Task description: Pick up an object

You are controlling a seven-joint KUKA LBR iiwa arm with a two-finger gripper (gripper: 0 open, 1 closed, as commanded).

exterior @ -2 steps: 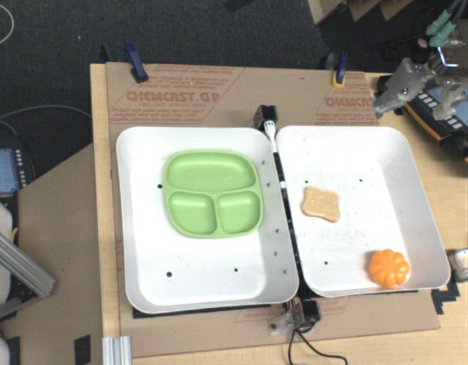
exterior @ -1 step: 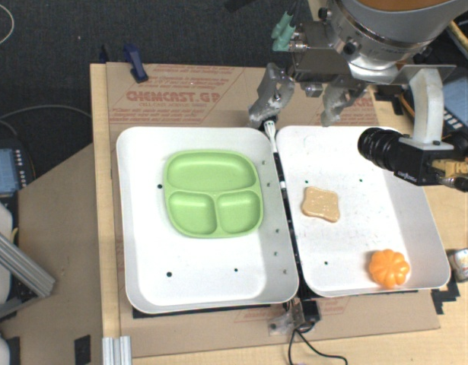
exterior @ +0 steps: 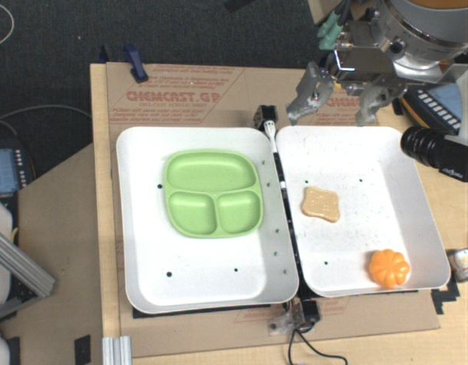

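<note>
1. Nearest the camera, in the right bin (exterior: 416, 196): a small orange pumpkin (exterior: 389, 268) lying in the front right corner, close to the rim, untouched.
2. A little further back in the same bin: a flat tan cookie (exterior: 321, 204), lying near the left wall, well apart from the pumpkin. Either one a fair candidate for the pick; nothing lifted yet.
3. In the left bin (exterior: 138, 226): a green tray (exterior: 213, 192) with three compartments, flat on the floor, nothing in it.
4. Between the bins: a dark seam with clips (exterior: 266, 117) at the far end, just beside the cookie's side of the right bin.
5. Further back, above the far rim of the right bin: the pincer (exterior: 339, 101), spread open with nothing between the fingers, hanging high and apart from every object.
6. Judged progress: barely begun. Left to do: travel toward a chosen object, descend, close, lift.
7. Possible trouble: cookie thin and flat, likely hard to get fingers under; pumpkin rounded and close to the corner walls, little room for a finger on that side.
8. Path down into the right bin open; no object under the pincer at present.
9. Farthest: brown worktop (exterior: 188, 90) with printed lettering, a blue clip (exterior: 135, 61) at its far left corner, dark floor (exterior: 104, 14) with cables behind.
</note>
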